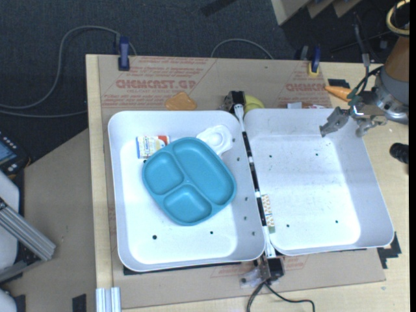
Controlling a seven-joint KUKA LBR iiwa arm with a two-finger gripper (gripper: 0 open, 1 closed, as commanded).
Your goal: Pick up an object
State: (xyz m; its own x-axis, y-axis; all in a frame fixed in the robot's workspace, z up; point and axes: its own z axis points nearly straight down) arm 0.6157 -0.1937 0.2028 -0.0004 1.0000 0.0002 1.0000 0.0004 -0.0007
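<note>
Waiting near the top right corner of the right bin (364, 174), the gripper (346, 121) hangs with its two fingers spread apart and nothing between them. The things to pick from are all in the left bin (123, 194), on the far side of the right bin from the gripper. A blue plate (188, 179) with three sections lies flat there. A small card (148, 145) pokes out from under the plate's top left edge, and a white cup (216, 138) touches its top right edge. So the picking step looks like it has not begun. Next, the arm would likely need to travel across the right bin, stop above one of these things, and come down with its fingers wide on either side.
</note>
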